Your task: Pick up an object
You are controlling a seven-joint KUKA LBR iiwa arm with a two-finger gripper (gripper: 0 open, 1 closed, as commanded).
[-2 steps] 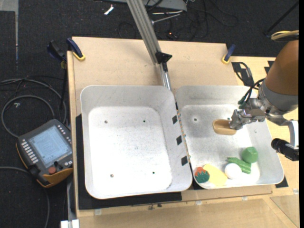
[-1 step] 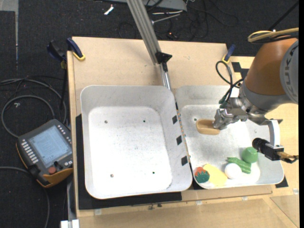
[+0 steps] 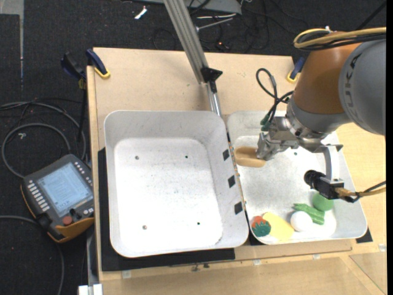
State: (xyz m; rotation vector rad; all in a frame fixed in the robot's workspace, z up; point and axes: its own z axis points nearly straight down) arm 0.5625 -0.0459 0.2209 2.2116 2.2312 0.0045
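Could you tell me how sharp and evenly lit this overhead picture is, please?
Camera view: even, soft light, with faint shadows only; the shallow white left bin looks bright but keeps its speckle; the small green, yellow and white objects look soft; the two-finger gripper is slightly blurred.

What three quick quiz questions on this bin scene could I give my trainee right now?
1. True or false: the tan object lies in the right bin, near the wall it shares with the left bin.
2. Where in the right bin are the green toy, the white ball and the yellow piece?
A. near corner
B. far corner
C. centre
3. Fill in: the gripper hangs just beside the ____ object.

Key: 1 true; 2 A; 3 tan.
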